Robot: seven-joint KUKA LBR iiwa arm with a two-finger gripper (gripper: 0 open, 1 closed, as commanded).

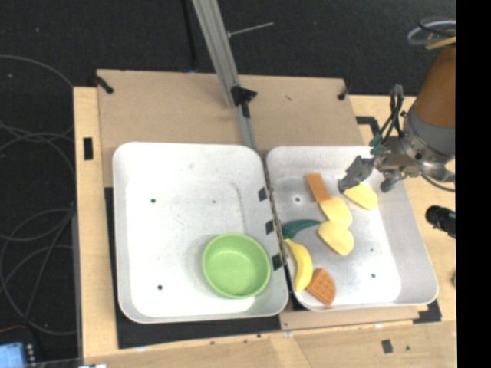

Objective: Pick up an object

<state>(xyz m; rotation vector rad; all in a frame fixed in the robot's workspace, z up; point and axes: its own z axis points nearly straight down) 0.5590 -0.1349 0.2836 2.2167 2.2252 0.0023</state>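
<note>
Two bins: shallow, white, side by side on the bench [88,221], touching along their inner edges.
Bench: tan board, bins seated toward its front half.
Left bin [169,198]: holds one object, in its near right corner.
Right bin [399,259]: holds all the small objects, grouped in its left and middle parts.
Arm [437,106]: enters from the right; orange band above a grey wrist, over the right bin's far right corner.
Gripper [370,177]: above the far part of the right bin; two dark fingers spread apart, nothing between them.
Green bowl [236,264]: upright, mouth up, in the left bin.
Banana [300,263]: lies along the right bin's left wall, near the front.
Yellow pieces: three; one [361,197] just below the gripper, one [336,211] at mid-bin, one [337,239] just in front of that.
Orange waffle piece [322,287]: front edge of the right bin, touching the banana's tip.
Orange strip [316,186]: behind the middle yellow piece.
Dark green piece [299,226]: beside the left wall, just behind the banana.
</note>
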